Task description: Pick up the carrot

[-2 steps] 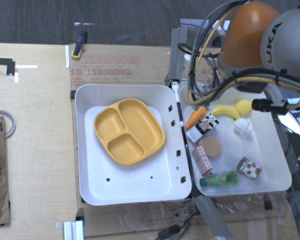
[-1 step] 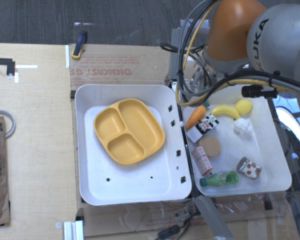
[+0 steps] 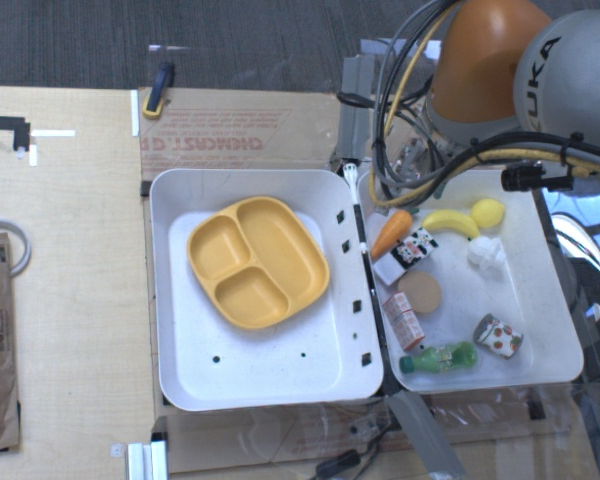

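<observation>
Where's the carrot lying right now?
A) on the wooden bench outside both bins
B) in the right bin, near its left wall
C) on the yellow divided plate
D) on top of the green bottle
B: the carrot lies in the right bin, close by its left wall, beside the banana.

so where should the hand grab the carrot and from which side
Probably from above, across the middle of the carrot. It lies slanted in the right bin, beside the divider, thick end up toward the arm, thin tip down-left. The small carton crowds its lower right, so close the fingers across the narrow width.
</observation>
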Robot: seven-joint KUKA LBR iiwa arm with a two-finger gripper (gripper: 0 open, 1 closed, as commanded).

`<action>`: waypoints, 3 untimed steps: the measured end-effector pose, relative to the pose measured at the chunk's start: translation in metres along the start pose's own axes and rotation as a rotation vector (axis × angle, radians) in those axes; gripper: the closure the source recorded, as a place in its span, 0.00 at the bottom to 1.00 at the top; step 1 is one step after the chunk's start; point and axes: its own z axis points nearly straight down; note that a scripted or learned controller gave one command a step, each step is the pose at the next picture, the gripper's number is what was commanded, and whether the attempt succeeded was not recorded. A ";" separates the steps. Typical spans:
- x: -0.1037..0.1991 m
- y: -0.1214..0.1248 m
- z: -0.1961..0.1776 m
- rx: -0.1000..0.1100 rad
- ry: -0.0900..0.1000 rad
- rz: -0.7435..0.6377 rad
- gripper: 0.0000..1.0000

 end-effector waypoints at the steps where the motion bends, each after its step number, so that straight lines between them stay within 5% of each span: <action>1: 0.006 0.018 -0.022 -0.003 -0.003 -0.592 1.00; 2: -0.051 -0.078 0.003 -0.001 -0.002 -0.743 1.00; 3: -0.038 -0.049 -0.041 -0.002 -0.004 -0.793 1.00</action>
